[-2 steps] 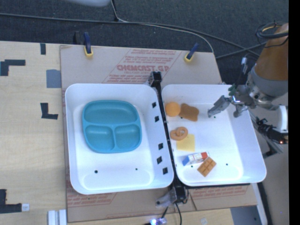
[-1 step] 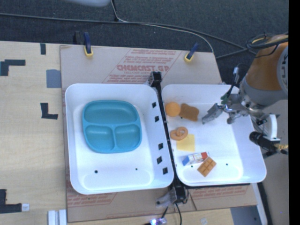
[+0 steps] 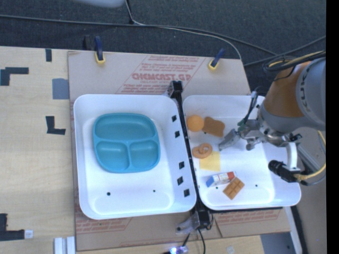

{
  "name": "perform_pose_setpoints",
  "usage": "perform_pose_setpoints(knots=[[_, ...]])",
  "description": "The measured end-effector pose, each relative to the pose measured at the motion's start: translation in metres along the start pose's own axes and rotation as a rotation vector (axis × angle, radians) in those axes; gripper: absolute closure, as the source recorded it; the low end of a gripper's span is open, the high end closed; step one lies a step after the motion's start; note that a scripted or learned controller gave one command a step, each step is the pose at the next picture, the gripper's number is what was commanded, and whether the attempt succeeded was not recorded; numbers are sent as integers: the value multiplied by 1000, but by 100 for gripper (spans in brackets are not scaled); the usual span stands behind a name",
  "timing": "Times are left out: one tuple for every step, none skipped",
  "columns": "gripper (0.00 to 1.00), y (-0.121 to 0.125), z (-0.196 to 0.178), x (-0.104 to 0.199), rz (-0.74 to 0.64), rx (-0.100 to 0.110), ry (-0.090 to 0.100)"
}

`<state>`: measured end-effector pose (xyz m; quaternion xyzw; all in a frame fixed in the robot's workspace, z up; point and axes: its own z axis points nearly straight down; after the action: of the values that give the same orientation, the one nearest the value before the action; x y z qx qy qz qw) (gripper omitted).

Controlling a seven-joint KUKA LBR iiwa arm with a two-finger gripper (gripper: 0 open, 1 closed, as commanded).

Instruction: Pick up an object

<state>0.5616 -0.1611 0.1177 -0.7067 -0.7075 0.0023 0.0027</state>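
Note:
The right bin [image 3: 275, 192] holds several small items: an orange ball [image 3: 195, 123], a brown bread-like piece [image 3: 214, 126], a tan ring-shaped donut [image 3: 202, 151], a yellow square slice [image 3: 210, 162], a small white tube with red and blue ends [image 3: 220, 179], and a brown waffle piece [image 3: 233, 188]. My gripper [image 3: 237, 139] hangs low over the middle of the right bin, just right of the donut and below the bread piece. Its fingers point left and nothing shows between them.
The left bin [image 3: 85, 194] holds a blue divided plate [image 3: 126, 142]. A black divider [image 3: 183, 142] runs between the bins. The bins rest on cardboard [image 3: 159, 73] held by clamps [image 3: 98, 52]. The arm's orange band [image 3: 283, 97] sits over the right bin's right side.

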Motion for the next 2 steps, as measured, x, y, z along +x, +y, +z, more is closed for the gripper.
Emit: perform_pose_setpoints(knots=[[0,0,34,0,0,-7,-2],[100,1,21,0,0,-11,-5]])
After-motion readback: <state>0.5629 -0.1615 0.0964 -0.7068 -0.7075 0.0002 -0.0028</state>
